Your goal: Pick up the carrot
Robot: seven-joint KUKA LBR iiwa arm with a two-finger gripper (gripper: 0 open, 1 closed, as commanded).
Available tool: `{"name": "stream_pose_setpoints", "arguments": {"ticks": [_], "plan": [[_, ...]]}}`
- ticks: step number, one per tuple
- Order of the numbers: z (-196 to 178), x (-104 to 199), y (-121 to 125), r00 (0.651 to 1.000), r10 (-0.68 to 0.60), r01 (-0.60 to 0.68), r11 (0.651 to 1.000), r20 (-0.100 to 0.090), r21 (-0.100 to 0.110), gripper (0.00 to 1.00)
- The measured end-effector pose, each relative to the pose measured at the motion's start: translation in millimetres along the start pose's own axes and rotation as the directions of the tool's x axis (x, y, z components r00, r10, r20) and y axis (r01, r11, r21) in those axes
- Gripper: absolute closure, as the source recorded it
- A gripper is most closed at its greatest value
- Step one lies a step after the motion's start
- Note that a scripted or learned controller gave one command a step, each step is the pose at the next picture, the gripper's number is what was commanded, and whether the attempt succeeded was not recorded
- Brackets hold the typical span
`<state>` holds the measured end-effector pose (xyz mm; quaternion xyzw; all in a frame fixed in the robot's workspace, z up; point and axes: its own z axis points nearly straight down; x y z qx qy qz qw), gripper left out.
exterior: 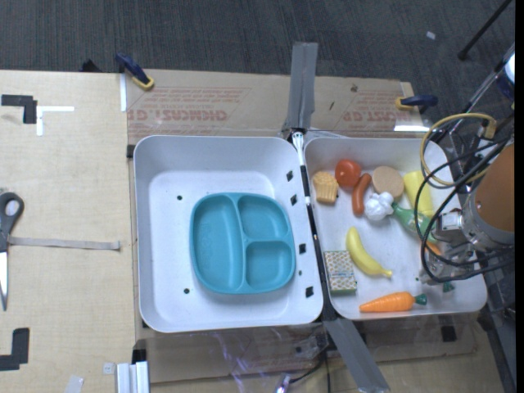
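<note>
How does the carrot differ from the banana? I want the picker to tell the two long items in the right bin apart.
The carrot is orange with a green stub at its right end; the banana is plain yellow. The carrot is straight and tapered, while the banana curves. The carrot lies almost level along the right bin's near edge; the banana lies on a diagonal further up. Both are long toy foods lying flat in that bin.
</note>
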<state>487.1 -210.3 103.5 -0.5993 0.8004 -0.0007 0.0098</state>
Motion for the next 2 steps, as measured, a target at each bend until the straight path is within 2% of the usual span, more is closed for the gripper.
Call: {"name": "stream_pose_setpoints", "arguments": {"ticks": [1,2], "plan": [[-0.1,-5.2,0.2,1.0,-0.005,0.005,1.0,0.007,-0.001,0.0],[6.8,-3.2,0.4,0.994,0.107,-0.107,0.994,0.007,0.003,0.0]]}}
